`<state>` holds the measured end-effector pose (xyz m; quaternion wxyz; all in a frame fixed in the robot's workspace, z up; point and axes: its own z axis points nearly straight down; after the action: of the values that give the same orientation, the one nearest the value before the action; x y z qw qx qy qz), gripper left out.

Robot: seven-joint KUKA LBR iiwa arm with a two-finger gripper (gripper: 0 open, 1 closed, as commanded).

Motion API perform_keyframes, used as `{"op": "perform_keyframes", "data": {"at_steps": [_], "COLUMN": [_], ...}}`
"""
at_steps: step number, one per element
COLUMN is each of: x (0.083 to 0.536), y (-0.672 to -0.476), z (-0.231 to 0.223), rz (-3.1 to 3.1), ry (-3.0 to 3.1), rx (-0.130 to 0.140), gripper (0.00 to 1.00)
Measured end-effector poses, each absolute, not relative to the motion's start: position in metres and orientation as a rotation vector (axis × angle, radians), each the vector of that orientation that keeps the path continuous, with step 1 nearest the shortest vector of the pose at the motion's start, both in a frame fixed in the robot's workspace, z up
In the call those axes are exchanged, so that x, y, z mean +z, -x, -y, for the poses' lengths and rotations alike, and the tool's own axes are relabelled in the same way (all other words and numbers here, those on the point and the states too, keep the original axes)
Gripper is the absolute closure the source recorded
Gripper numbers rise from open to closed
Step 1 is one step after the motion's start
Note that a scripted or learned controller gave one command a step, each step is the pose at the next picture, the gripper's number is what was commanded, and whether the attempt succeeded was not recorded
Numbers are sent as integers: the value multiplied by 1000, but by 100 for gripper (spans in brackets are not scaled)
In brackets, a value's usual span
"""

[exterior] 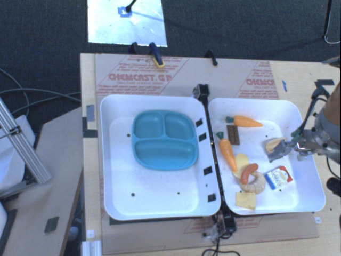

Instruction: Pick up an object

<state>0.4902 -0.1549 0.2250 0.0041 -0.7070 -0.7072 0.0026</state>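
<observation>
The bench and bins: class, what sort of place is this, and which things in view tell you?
Probably a robotics lab test bench: a robot hand reaches into a white bin of toy food such as a carrot, beside a blue divided plate, with loose cables.

A dark carpeted floor (256,15) is lying beyond the bench, with a shiny metal sheet (126,15) resting on it at far left. Black cables (37,92) are trailing at left past an aluminium frame (21,143).
</observation>
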Motion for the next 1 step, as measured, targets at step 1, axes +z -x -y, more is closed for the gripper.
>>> {"op": "perform_keyframes", "data": {"at_steps": [1], "x": [230], "y": [-493], "z": [155], "rz": [2225], "ry": [2219], "rx": [-1], "gripper": [0]}}
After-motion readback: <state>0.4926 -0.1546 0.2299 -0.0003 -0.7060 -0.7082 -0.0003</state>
